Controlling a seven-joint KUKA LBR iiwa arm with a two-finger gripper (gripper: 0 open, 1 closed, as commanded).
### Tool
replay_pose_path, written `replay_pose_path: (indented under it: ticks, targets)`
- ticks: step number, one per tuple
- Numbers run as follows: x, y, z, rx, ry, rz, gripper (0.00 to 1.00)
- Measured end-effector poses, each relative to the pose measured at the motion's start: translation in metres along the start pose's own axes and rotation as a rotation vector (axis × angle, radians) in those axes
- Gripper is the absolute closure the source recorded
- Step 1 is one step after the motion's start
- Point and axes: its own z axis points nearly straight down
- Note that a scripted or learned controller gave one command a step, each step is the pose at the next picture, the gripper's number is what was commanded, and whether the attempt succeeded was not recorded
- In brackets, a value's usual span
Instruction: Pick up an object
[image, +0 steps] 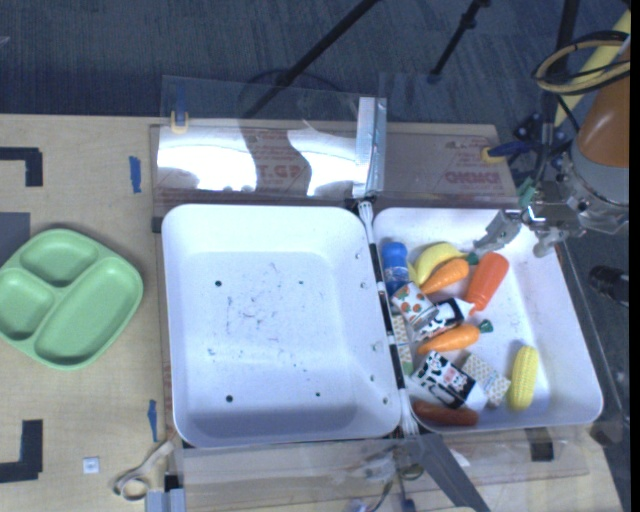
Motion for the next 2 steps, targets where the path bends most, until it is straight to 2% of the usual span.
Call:
replay_pose_path:
  ticks: [1, 2]
  targets:
    - [0.001, 0.001, -0.01, -0.003, 0.0, -0.001, 1.0]
    - [0.082, 0.074, -0.063, 0.0, -0.001, 0.498, 1.0]
